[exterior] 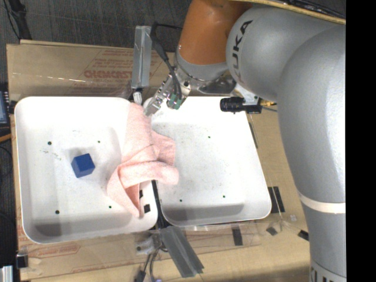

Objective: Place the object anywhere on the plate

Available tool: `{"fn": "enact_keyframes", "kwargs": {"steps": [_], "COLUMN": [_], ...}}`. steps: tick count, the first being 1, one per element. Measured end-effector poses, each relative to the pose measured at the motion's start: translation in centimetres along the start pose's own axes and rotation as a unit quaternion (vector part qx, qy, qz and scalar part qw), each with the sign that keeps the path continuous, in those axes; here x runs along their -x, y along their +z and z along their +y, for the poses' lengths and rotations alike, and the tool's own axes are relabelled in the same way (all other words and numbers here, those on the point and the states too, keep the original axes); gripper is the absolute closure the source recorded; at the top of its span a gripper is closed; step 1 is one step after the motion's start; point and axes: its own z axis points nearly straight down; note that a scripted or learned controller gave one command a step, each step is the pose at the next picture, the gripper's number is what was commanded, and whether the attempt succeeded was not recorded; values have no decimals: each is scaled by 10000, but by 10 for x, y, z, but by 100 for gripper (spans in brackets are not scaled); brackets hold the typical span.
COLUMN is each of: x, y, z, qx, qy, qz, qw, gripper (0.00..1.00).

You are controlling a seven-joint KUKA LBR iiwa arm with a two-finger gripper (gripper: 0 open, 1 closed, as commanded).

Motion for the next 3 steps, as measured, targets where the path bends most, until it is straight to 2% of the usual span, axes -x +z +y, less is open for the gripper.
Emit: {"fn": "enact_keyframes", "kwargs": {"steps": [1, 2, 3], "x": [-33, -73, -99], "y": [11, 17, 14], "z": [38, 66, 100], "qx": [-4, -11, -3], "qy": [-2004, -2977, -3003], "qz": [8, 18, -8], "qw": [9797, 9547, 9538], "gripper": [100, 100, 100]}}
